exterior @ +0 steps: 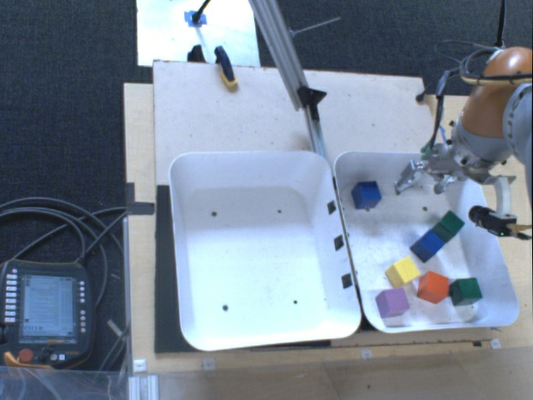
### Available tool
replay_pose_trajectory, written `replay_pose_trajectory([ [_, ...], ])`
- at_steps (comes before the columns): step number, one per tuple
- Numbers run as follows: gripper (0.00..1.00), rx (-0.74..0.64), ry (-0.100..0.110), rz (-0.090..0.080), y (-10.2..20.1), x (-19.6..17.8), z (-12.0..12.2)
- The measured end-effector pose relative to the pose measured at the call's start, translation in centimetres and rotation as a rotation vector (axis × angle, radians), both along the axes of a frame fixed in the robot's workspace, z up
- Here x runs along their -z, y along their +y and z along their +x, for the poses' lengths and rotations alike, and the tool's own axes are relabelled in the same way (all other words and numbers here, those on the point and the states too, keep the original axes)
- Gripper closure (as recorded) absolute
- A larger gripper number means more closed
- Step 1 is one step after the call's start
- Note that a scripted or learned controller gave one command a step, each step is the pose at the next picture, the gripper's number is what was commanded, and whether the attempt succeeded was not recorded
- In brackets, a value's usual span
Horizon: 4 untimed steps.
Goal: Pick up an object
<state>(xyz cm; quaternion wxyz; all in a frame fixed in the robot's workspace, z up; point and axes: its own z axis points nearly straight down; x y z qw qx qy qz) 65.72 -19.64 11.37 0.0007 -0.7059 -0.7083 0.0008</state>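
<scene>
White plastic forms the two shallow bins; the right-hand bin [491,307] holds all the blocks, and the grey arm with its orange band [491,98] leans in over that bin's far right corner. The two-finger metal gripper [425,176] hangs at the upper part of this bin, its fingers [405,179] spread apart and pointing toward the left, with nothing seen between them.

The dark blue cube [366,194] is the nearest block: it lies just to the left of the gripper and slightly toward the camera, apart from it, standing alone near the bin's left wall. So the coming reach probably runs leftward and down. The other blocks sit farther toward the near side: a blue-and-green pair [437,237], then a yellow cube [403,271], an orange cube [432,287], a green cube [465,290] and a lilac cube [392,302], clustered close together, which would likely make a clean grasp harder there.
</scene>
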Motion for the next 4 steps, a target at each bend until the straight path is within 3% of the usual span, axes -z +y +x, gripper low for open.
replay_pose_trajectory([
  [1,1.0,-0.003,-0.009,-0.003,-0.1,-1.6,0.2],
  [3,1.0,-0.002,-0.012,-0.004,-1.0,-13.5,1.7],
  [4,1.0,-0.002,-0.009,-0.002,-1.0,-16.3,1.8],
])
